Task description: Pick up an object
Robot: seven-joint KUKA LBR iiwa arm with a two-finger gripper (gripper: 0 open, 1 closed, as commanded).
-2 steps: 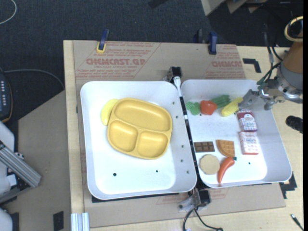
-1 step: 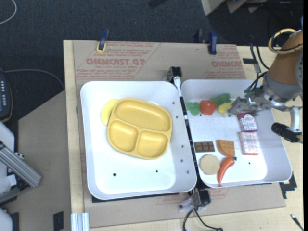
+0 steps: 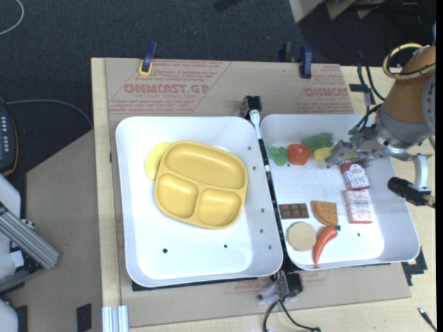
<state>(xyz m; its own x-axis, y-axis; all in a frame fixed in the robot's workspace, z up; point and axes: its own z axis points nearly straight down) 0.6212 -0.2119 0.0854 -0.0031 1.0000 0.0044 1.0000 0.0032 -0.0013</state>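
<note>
Toy food lies beside end effector in right bin.

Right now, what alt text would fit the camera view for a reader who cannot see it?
A grey arm's gripper hovers low at the back of the right bin, beside toy vegetables, two red packets, a chocolate bar and a carrot. The left bin holds a yellow divided tray.

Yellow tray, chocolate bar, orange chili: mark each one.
Yellow tray (image 3: 201, 184), camera view, central divider.
Chocolate bar (image 3: 293, 211), camera view, middle.
Orange chili (image 3: 322, 243), camera view, mid-body.
</note>
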